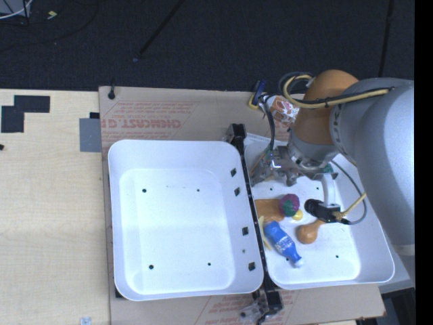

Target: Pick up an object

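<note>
The gripper (287, 173) hangs over the far end of the right bin (369, 269); how far open it is cannot be told. Crowded just in front of it lie a purple-green ball (290, 203), an orange lump (268, 209), a tan pear-shaped piece (308, 233) and a glossy blue bottle (282, 242), lying slantwise.

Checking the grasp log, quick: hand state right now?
Hand: cannot be told from this view; it sits low over the right bin.

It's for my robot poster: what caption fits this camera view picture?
The robot's pincer hangs over the right bin, which holds a blue bottle and a purple-green ball.
</note>
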